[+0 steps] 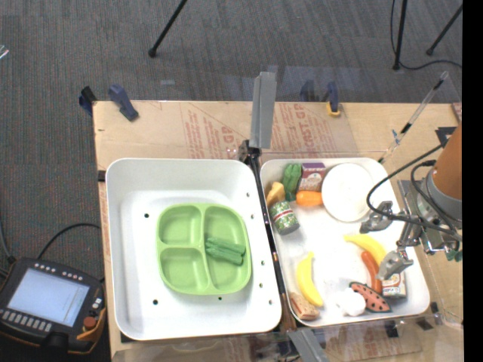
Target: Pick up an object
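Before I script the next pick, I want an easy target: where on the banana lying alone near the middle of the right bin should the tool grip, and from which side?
Grip the banana across its thick middle, coming straight down from above. It lies flat, curved, running toward the front of the bin, with bare floor along both long sides, so the fingers can probably straddle its width there.
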